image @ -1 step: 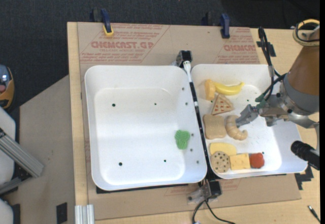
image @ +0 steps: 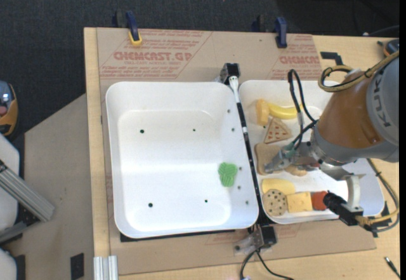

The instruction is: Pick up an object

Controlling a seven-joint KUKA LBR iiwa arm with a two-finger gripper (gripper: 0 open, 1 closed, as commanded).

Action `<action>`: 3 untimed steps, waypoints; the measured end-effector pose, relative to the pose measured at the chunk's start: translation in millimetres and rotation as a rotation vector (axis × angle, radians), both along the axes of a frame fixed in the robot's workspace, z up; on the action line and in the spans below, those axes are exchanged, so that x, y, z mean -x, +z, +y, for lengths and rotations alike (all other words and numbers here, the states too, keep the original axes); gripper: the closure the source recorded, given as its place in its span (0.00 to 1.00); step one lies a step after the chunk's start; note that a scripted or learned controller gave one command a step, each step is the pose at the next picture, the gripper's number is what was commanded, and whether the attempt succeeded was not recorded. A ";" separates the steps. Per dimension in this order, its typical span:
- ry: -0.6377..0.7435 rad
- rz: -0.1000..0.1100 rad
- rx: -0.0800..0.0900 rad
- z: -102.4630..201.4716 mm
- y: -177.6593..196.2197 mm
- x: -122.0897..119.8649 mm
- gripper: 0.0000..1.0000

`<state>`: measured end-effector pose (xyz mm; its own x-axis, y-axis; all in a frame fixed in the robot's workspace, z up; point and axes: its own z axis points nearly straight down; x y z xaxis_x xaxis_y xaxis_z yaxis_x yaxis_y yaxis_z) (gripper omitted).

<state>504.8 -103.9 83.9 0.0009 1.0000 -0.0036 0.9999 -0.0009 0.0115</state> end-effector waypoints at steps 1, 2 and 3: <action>0.004 0.004 -0.002 3.4 3.9 -55.7 0.00; 0.003 0.006 -0.002 1.7 3.8 -89.0 0.00; 0.001 0.034 -0.004 7.6 2.9 -160.2 0.00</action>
<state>665.1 -96.3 86.8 -0.0004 1.0000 0.0002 0.9997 0.0004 -0.0224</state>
